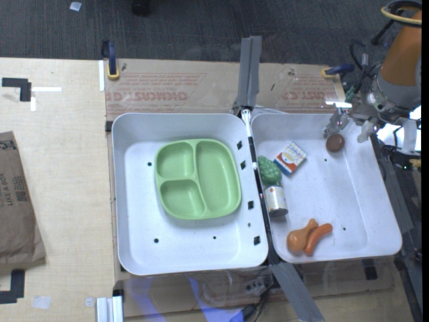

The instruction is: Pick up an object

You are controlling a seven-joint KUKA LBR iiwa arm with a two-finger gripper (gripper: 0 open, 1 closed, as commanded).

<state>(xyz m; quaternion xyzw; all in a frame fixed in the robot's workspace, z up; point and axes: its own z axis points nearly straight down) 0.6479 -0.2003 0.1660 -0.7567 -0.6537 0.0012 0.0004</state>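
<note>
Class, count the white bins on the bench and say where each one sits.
2: the left bin holds a green plate; the right bin beside it holds small items.

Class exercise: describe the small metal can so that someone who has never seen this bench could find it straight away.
Start at the right bin, then go to its left wall, beside the divider between the two bins. The metal can lies there just below a green bumpy object. It is the only shiny silver cylinder; its neighbours are green, orange or a printed box.
</note>
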